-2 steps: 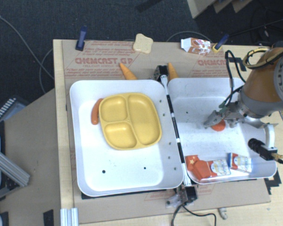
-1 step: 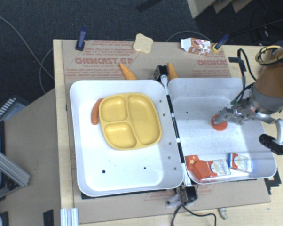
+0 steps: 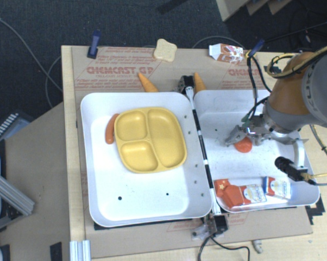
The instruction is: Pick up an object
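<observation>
Left bin [image 3: 98, 162]: yellow divided tray [image 3: 150, 139] sits toward its far half, three compartments. A sausage [image 3: 110, 128] lies against the tray's left edge.

Bench beyond the bins, on brown cardboard [image 3: 120, 69]: slice of bread [image 3: 165, 50] at the far edge; blue clip [image 3: 93, 44] at the far left corner; small carton [image 3: 226, 52] at the far right. A carrot [image 3: 147, 83] lies just past the left bin's far rim. A black clamp [image 3: 187, 83] sits where the two bins meet.
</observation>
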Motion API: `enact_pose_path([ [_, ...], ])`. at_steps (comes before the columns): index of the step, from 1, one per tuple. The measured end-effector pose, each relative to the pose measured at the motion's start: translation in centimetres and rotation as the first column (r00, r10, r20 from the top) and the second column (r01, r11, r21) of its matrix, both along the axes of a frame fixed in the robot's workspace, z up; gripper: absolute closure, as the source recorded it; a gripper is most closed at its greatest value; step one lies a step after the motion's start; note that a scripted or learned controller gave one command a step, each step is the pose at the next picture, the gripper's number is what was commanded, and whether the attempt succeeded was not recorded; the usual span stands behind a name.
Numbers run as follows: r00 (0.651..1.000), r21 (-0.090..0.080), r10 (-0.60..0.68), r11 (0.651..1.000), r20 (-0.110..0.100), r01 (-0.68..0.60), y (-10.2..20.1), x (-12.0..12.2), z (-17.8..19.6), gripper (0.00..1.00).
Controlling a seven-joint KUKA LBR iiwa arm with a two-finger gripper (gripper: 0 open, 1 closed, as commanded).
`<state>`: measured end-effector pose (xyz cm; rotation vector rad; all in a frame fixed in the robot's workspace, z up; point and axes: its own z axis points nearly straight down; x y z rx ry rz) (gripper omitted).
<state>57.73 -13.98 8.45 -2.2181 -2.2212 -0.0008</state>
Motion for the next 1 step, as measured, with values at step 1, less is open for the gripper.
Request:
enact_pose_path([
  [1,1.000,-0.001,0.000,1.000,0.002,0.000,-0.06,0.04,1.04,1.00],
])
